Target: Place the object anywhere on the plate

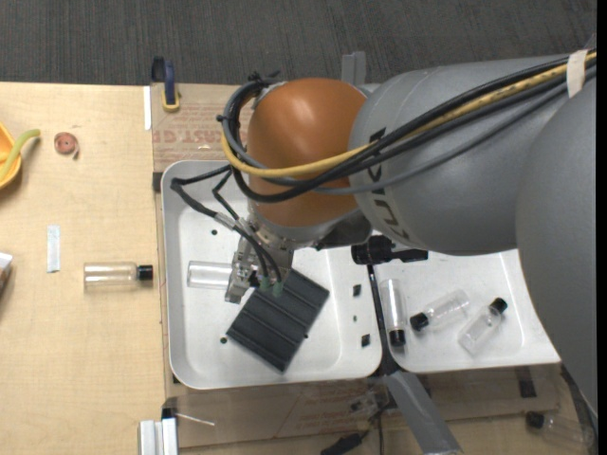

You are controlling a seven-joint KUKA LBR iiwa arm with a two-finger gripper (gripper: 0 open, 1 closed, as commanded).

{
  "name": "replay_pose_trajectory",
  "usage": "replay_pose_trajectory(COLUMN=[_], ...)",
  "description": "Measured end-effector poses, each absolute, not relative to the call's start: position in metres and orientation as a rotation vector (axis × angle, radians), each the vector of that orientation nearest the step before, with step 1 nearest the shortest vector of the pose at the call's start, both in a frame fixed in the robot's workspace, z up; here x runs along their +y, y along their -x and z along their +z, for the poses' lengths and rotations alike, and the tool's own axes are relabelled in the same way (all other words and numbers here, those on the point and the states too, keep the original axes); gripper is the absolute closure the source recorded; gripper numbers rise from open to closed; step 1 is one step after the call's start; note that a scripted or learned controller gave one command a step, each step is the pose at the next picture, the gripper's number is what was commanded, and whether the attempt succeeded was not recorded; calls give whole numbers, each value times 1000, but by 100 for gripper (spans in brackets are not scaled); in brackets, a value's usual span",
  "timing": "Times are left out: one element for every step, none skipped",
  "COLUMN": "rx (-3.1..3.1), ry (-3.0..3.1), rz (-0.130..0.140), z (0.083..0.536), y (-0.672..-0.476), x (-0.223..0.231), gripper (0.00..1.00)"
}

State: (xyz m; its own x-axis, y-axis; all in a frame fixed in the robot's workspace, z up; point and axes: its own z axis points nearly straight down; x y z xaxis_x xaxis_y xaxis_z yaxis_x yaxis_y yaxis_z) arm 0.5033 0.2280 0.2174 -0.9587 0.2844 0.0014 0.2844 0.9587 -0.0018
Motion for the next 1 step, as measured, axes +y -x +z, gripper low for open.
replay_pose_trajectory(rx=[-3033], ry=[806], rz=[5], z=[99], y=[-477], x=[227], gripper=[100])
